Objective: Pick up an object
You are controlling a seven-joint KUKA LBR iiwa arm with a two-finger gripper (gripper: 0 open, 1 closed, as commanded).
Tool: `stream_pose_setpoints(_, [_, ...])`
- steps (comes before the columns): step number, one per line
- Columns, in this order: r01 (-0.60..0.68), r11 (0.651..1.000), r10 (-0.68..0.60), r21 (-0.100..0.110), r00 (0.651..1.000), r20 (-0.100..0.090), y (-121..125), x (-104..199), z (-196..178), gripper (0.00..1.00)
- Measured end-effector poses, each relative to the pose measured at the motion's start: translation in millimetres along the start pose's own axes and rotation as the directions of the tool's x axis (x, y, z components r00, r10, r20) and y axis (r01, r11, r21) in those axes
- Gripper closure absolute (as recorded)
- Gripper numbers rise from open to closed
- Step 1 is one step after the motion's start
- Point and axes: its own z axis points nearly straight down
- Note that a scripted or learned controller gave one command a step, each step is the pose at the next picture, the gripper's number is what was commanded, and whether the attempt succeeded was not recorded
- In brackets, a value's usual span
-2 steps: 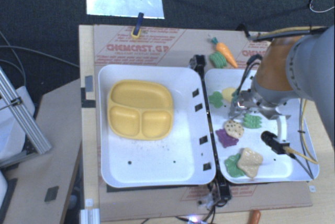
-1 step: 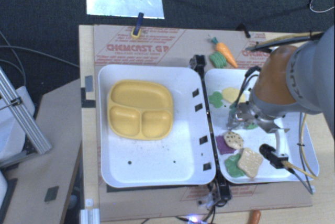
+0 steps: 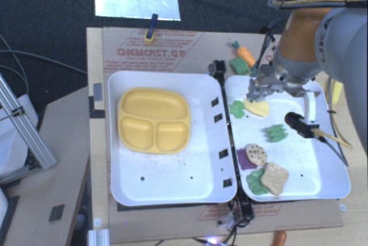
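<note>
My gripper (image 3: 258, 93) hangs low over the far left part of the right bin (image 3: 328, 184), right above a pale yellow wedge (image 3: 258, 108). A small green piece (image 3: 237, 108) lies just left of the wedge. Further toward the front lie a green leafy piece (image 3: 276, 133), a speckled cookie (image 3: 256, 153) on a purple piece (image 3: 245, 161), and a tan cracker (image 3: 275, 177) overlapping a light green piece (image 3: 256, 183). Nothing can be seen held in the gripper.
The left bin (image 3: 172, 181) holds a yellow compartment tray (image 3: 154, 119). Behind the right bin, on the cardboard, lie an orange carrot (image 3: 246, 56) and a green piece (image 3: 239, 66). The arm (image 3: 310, 26) covers the right bin's far right corner.
</note>
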Motion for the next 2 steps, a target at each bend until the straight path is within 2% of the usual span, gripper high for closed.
stream_pose_setpoints(1, [0.004, 1.0, -0.004, 0.019, 1.0, -0.004, -53.0, 113.4, 7.3, 1.0])
stream_pose_setpoints(2, [0.0, 1.0, 0.0, 0.025, 1.0, -0.003, -124.8, 167.3, 40.8, 1.0])
